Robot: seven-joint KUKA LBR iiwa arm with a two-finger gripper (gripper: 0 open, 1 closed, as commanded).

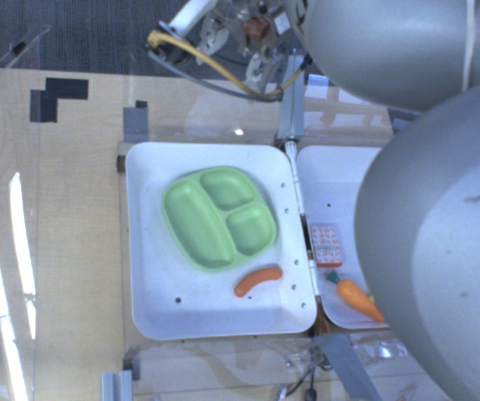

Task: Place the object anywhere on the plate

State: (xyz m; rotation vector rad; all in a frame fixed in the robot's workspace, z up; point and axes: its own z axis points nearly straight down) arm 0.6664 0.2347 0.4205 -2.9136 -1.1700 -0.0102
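A green plate (219, 217) with three compartments lies in the left white bin (148, 249), tilted a little. Just below the plate's lower right edge an orange-red sausage (257, 280) rests on the bin floor, apart from the plate. In the right bin (332, 182) an orange carrot (356, 296) with a green tip lies near the front edge, and a small pink-and-white packet (324, 245) sits beside the divider. The grey arm (416, 140) looms large over the right bin and hides most of it. The wrist with its yellow cable (223, 32) hangs beyond the far edge of the bins.
A metal divider strip (300, 215) runs between the two bins. Black markers (56, 97) sit on the wooden bench at the far left. Clear panels reflect light along the bench's left side.
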